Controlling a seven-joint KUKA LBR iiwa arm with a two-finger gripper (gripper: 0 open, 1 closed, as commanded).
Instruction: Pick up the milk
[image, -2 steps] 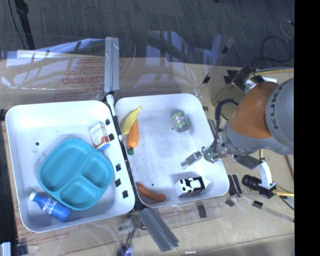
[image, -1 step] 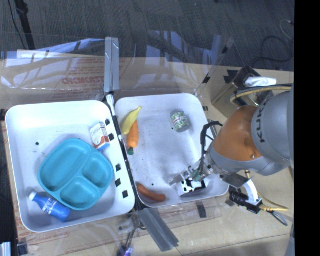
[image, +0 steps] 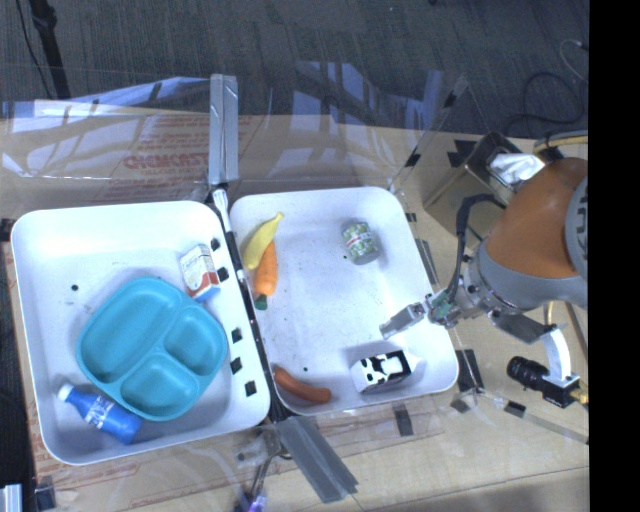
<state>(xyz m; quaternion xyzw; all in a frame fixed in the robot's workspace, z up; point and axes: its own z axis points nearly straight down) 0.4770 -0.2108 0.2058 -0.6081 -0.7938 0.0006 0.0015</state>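
Observation:
The milk (image: 383, 369) is a small white carton with black cow patches, lying on its side in the front right corner of the right bin (image: 330, 300). My gripper (image: 403, 320) hangs just above and slightly behind the carton, over the bin's right side, pointing left. Nothing shows between it and the carton, and they appear to be apart. The arm, with its orange band (image: 535, 225), comes in from the right.
The right bin also holds a banana (image: 260, 238), a carrot (image: 266, 270), a green can (image: 360, 241) and a sausage (image: 302, 388). The left bin (image: 40, 300) holds a blue divided plate (image: 150, 345), a small white-and-red container (image: 197, 268) and a blue bottle (image: 100, 412).

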